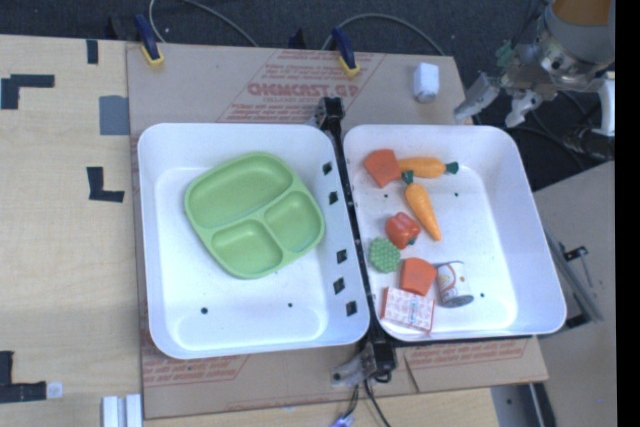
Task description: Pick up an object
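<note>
Hovering beyond the right bin (pixel 520 215), the gripper (pixel 497 101) shows jaws spread and empty. The carrot (pixel 422 211) lies mid-bin, between neighbouring toys. It appears light, rigid and smooth; grasp across its thick middle, where slip is least likely.

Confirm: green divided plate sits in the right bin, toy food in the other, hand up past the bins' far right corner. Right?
Not quite. The camera view shows the green divided plate in the left bin; the toy food, including two carrots, is in the right bin. The hand is past the far right corner, as stated.
</note>
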{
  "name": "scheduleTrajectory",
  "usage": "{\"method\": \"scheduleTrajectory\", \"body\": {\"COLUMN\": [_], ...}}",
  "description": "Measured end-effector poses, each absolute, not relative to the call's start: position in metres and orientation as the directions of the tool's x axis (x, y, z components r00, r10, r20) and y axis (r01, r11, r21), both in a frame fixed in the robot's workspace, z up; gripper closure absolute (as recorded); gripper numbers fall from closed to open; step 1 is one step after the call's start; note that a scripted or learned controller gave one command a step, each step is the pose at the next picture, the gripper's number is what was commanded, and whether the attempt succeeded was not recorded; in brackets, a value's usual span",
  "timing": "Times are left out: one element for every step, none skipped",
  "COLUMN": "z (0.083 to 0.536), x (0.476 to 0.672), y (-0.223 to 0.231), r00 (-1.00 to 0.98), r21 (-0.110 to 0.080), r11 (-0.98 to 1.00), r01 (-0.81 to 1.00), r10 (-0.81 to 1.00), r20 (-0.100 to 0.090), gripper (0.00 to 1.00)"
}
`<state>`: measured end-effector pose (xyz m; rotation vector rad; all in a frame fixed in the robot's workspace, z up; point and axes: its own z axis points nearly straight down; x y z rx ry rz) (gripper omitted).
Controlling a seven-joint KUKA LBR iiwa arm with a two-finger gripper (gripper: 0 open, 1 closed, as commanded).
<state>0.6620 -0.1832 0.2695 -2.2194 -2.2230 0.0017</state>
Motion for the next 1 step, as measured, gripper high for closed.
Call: {"method": "scheduleTrajectory", "body": {"z": [0.1465], "x": [0.626], "y": [-0.1734], "r00": [-0.001], "r21": [-0.006], "r11": [0.001], "r01": [1.0], "r10": [1.0], "r20": [0.001], "gripper": [0.0]}}
